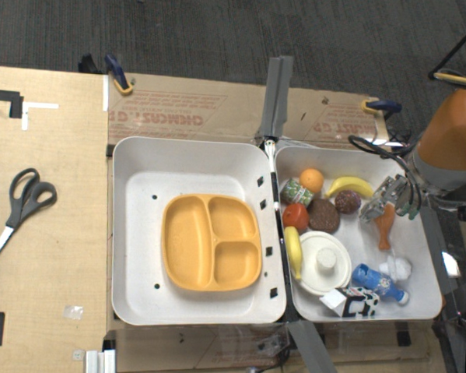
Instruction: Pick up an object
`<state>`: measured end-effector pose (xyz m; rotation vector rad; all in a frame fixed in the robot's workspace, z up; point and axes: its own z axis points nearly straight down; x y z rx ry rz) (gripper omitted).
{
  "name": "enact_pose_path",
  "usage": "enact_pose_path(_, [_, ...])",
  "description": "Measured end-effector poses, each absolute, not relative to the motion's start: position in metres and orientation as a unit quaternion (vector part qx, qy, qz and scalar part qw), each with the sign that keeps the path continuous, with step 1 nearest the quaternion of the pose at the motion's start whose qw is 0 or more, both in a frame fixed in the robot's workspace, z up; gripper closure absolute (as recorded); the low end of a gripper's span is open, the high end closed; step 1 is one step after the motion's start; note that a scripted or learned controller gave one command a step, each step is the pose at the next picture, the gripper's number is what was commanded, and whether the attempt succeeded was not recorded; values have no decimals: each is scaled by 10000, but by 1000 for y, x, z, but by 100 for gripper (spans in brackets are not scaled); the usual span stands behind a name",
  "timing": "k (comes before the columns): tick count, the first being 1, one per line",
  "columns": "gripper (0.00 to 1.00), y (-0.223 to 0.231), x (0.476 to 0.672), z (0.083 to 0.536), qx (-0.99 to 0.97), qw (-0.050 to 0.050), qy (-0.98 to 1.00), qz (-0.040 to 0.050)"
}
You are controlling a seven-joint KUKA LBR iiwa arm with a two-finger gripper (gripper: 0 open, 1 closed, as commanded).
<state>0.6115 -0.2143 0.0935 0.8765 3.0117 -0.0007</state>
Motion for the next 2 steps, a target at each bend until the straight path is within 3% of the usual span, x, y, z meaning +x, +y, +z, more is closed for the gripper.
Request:
enact_pose_path(1, [100, -159, 614, 93, 2738, 15, 9618, 0])
enact_pose_path(2, [100, -207, 640, 279, 4360, 21, 8999, -6])
